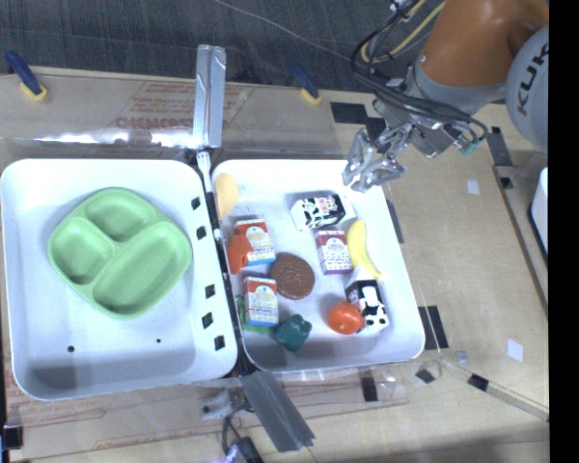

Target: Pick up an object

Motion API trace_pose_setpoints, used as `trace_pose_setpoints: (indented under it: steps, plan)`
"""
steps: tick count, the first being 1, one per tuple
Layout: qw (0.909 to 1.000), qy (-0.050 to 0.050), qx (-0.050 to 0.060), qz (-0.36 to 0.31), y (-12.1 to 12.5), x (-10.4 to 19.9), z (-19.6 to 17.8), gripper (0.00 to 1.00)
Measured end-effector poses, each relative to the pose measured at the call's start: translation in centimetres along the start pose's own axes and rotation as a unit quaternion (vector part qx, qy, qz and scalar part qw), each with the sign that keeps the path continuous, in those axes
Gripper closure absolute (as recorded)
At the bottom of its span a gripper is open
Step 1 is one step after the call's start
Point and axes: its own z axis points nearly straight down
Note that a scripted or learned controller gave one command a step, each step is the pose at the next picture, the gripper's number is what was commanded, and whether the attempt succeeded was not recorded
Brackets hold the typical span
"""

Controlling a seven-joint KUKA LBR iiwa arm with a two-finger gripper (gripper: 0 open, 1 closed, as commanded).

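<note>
— While the grey arm with its orange band (482, 27) reaches in from the right, where would you say the two-finger metal gripper (370, 170) sits?

— Over the far right corner of the right-hand shallow white bin (410, 331), just above its rim. Nothing lies between the fingers, so it carries nothing. They look somewhat apart, though they are small and glinting and I would not swear to how wide.

— So which step is this?

— The approach, I judge. No object has been lifted; all of them lie in the right bin.

— Which things are on offer?

— Nearest the gripper, a small black-and-white cow-patterned carton (317, 210), just left and nearer than the fingertips. Beyond that, a yellow plastic banana (364, 250) by the right wall, a pinkish juice carton (334, 252) beside it, a round brown cookie-like disc (293, 276) in the middle, and a red tomato-shaped toy (344, 318) at the near side.

— And the left bin?

— It bears a pale green divided plate (122, 249), well apart from the arm.

— What does the next move call for?

— Probably a short shift left and toward the near side to centre over the cow-patterned carton, then a straight descent with the fingers astride its narrower sides. The bin wall is close, so clearance there matters.
</note>
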Motion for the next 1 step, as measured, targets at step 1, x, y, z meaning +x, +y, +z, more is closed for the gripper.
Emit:
trace_pose_setpoints:
  steps: [1]
  plan:
    - [0.9975,0.003,-0.004,0.071,4.0,-1.94,16.67,1.0]
